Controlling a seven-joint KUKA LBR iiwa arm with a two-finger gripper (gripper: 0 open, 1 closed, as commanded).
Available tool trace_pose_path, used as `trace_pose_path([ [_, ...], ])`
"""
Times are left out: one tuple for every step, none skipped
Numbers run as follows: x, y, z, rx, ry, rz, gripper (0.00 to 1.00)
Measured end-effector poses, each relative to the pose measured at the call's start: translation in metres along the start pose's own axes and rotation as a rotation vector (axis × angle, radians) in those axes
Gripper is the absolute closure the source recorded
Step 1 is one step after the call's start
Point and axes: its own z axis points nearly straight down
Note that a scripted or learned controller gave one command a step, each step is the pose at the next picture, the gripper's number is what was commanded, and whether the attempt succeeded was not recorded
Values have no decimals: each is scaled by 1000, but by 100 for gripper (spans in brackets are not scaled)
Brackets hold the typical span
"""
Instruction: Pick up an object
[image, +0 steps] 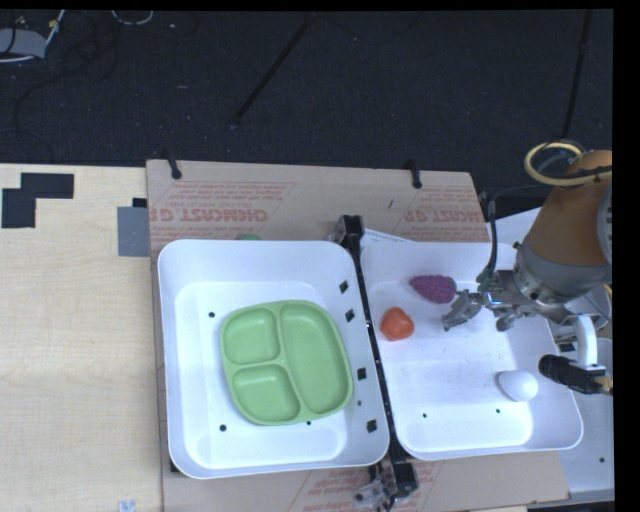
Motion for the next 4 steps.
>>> trace_pose_path([
  [-9, 2, 55, 0, 0, 0, 0],
  [-10, 3, 41, -3, 0, 3, 100],
  [-8, 6, -21, -10, -2, -1, 100],
  [-6, 4, -64, -11, -2, -2, 100],
])
